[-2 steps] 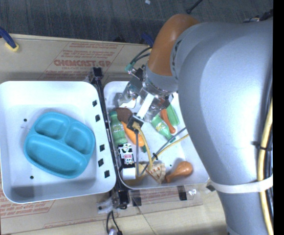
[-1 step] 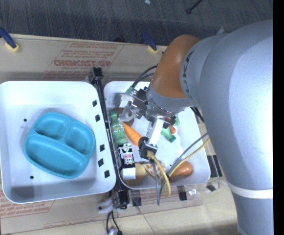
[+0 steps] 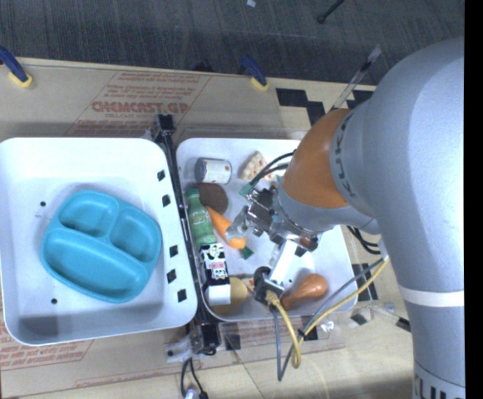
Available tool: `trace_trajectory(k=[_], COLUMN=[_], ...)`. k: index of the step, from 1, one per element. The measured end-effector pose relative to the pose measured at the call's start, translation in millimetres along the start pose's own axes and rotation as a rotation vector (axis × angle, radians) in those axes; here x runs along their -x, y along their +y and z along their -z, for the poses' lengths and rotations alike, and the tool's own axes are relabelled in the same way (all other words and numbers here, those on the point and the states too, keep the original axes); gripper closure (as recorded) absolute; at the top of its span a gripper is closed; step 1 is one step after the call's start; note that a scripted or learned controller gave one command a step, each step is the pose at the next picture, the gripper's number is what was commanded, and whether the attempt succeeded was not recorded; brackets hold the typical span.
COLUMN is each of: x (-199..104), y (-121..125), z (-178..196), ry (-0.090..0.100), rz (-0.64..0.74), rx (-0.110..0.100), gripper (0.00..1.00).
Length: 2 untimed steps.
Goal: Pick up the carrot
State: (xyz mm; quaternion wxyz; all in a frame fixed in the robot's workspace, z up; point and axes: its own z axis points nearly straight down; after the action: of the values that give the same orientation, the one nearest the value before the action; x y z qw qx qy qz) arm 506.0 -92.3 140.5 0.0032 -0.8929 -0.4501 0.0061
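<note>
Carrot (image 3: 224, 227) lies in the right-hand bin (image 3: 334, 248), a short orange taper whose long axis runs on a slant, one end up beside the brown rounded piece (image 3: 214, 195), the thicker end down toward the wrist. It sits just beside the gripper (image 3: 253, 214), on the side facing the divider between the two bins, seemingly touching the tool or very nearly so. Whether the jaws stand open or closed cannot be told, since the wrist and its orange band hide most of the tool, and nothing shows the carrot clasped

The coming move, as I judge it, turns on this: the carrot lies a little to the divider side of the jaws and across them at an angle, so the tool would need to shift that way and turn to close across the narrow width, not along the length. Only one arm is present, and it hangs right over the spot

Crowding is the risk. A green bottle (image 3: 199, 215) stands hard against the carrot on its far side from the jaws, and a black-and-white carton (image 3: 215, 263) lies just below it. Beyond the jaws toward the bin's top sit a white cylinder (image 3: 214, 170) and a pale shell-like item (image 3: 252, 166). A brown pear-shaped thing (image 3: 305, 289) rests under the wrist. The left-hand bin (image 3: 17, 223) holds a blue divided tray (image 3: 101, 243), well apart from the work
</note>
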Motion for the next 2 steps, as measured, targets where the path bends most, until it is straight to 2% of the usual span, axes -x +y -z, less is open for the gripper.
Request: trace_trajectory(k=[1, 2], x=[-11, -11], y=[21, 21], z=[-50, -40], ry=[0.003, 0.002], rz=[-0.003, 0.002], rx=[-0.005, -0.011], gripper=[0.0, 1.0])
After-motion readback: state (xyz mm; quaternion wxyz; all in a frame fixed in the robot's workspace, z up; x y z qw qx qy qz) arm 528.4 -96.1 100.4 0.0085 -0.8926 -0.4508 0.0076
